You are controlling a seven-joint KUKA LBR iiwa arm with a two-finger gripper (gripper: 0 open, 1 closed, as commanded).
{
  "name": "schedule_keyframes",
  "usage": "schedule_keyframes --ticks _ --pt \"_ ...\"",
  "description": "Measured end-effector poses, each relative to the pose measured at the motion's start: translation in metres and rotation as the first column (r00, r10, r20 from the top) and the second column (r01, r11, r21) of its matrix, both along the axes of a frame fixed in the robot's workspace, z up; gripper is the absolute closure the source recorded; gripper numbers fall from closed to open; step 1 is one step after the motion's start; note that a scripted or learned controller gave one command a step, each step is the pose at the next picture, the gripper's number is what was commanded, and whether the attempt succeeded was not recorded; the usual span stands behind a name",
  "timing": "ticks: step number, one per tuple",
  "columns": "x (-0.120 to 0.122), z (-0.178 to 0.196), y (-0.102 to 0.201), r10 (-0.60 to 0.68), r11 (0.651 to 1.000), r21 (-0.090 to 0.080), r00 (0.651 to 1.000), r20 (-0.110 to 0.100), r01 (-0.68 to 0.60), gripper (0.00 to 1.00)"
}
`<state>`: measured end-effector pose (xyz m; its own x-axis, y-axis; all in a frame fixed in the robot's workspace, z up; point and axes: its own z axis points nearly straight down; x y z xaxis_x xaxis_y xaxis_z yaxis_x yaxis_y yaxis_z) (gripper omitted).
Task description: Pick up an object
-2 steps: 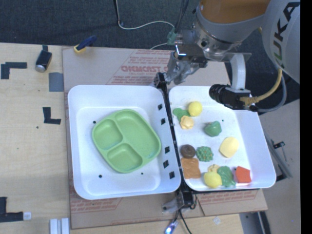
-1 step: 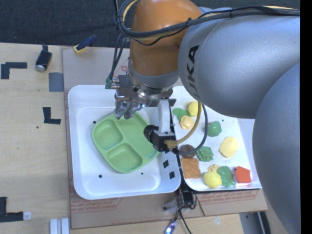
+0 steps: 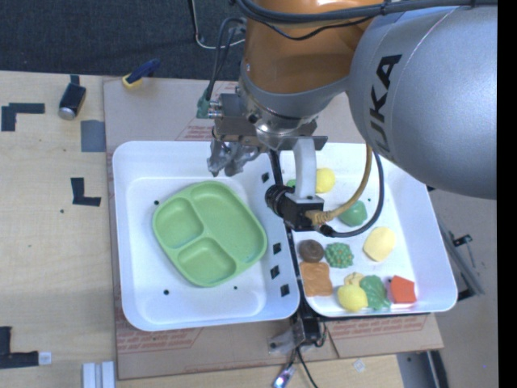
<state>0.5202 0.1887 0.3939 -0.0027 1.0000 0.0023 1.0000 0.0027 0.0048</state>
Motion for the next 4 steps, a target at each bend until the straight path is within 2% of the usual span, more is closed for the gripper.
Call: schedule_keyframes --ticks 1,2,3,4 --pt "0.006 -0.052 -0.060 -0.009 1.000 -0.006 1.000 -0.010 0.009 1.00" --pt "-0.041 -0.172 -0.109 -0.008 1.000 -0.007 1.000 -0.024 0.008 1.00" --pt "-0.026 0.078 -0.029 0.004 1.000 0.004 1.000 0.012 -0.004 1.00" --pt "-0.038 0.039 0.050 0.007 1.000 -0.003 1.000 -0.010 -0.007 1.00"
